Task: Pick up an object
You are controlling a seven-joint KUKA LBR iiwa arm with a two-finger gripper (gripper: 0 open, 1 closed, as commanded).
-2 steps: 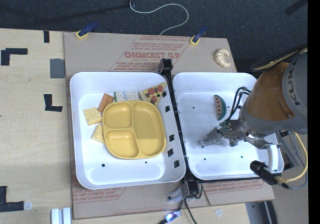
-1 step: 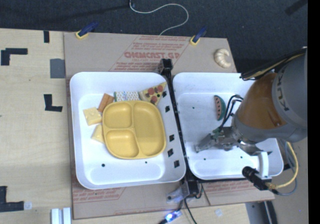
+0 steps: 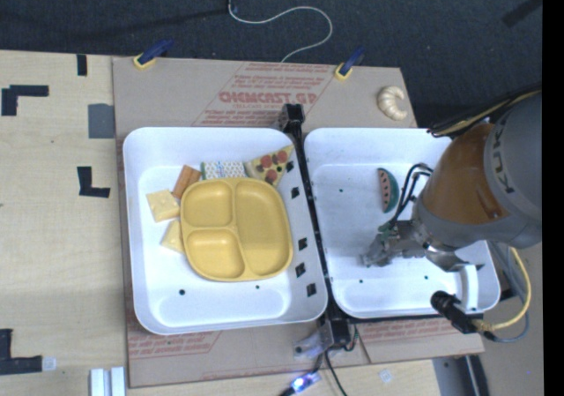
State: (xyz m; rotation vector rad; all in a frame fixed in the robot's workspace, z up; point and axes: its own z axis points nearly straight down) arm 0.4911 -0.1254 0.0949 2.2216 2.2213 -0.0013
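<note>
My gripper (image 3: 377, 253) is low in the right bin (image 3: 352, 297), near its middle, with the grey arm and its orange band reaching in from the right. A watermelon-slice toy (image 3: 386, 189), red with a green rind, lies on the bin floor a little above the gripper and apart from it. In the left bin (image 3: 150, 297) a yellow divided plate (image 3: 236, 228) covers most of the middle. Around its upper left edge lie pale cracker-like pieces (image 3: 163, 205), a brown piece (image 3: 186, 180), a speckled piece (image 3: 222, 170) and a pizza-slice toy (image 3: 271, 163).
The divider wall (image 3: 308, 227) between the two bins runs just left of the gripper. A tan shell-like object (image 3: 394, 101) sits on the cardboard beyond the right bin. A white cable (image 3: 282, 19) loops across the dark floor at the back.
</note>
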